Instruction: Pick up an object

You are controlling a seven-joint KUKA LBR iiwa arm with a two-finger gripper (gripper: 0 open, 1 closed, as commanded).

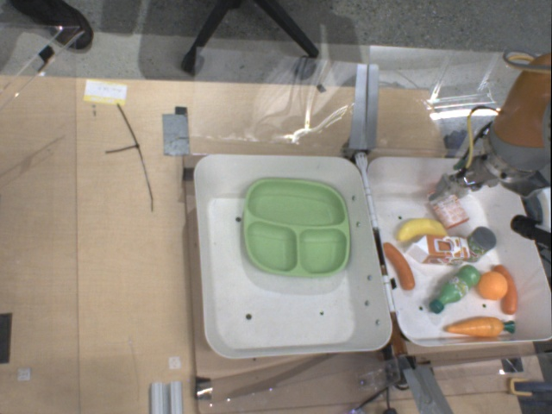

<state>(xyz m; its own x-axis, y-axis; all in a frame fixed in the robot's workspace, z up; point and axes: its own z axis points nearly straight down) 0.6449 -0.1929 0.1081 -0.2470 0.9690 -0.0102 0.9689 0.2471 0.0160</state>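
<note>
Here the gripper (455,182), grip unreadable, hovers by a packet (448,209) above the banana (420,229).

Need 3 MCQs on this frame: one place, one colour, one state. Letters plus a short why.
1. Where does the green divided plate lie?
A. In the left bin
B. In the right bin
C. On the bench outside the bins

2. What colour is the toy bottle in the right bin?
A. Blue
B. Green
C. White

3. How does the carrot stand with respect to the arm?
A. Lifted above the bin
B. Lying on the bin floor, apart from the arm
C. Pressed under the arm

Key: 1 A, the plate sits on the floor of the left bin. 2 B, its body is green. 3 B, it lies flat by the near rim, while the arm is at the far corner.
</note>
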